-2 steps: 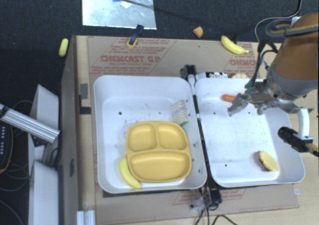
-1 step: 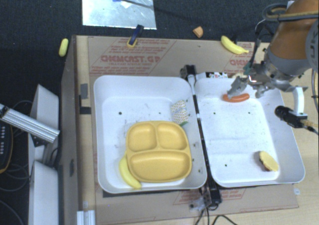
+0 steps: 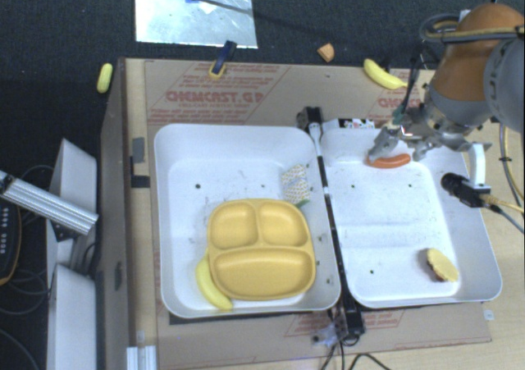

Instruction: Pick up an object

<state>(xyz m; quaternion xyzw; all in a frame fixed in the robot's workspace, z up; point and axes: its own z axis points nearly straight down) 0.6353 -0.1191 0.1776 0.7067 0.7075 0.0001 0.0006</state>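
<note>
An orange sausage-shaped piece point(image 3: 389, 161) lies at the far edge of the right bin point(image 3: 410, 221). My gripper point(image 3: 400, 145) hovers right over it, its fingers spread to either side, one finger point(image 3: 382, 145) at the piece's left end. Nothing is held between them. A tan bread-like piece point(image 3: 441, 265) rests near the right bin's front right corner. In the left bin point(image 3: 184, 163) sit a yellow divided plate point(image 3: 261, 247), a yellow banana point(image 3: 210, 285) by the plate's front left, and a small speckled sponge-like piece point(image 3: 295, 183).
Outside the bins, a yellow banana point(image 3: 382, 74) and a small orange chunk point(image 3: 326, 52) lie on the far bench edge, a yellow piece point(image 3: 104, 78) at the far left. A central divider rail point(image 3: 326, 196) separates the bins.
</note>
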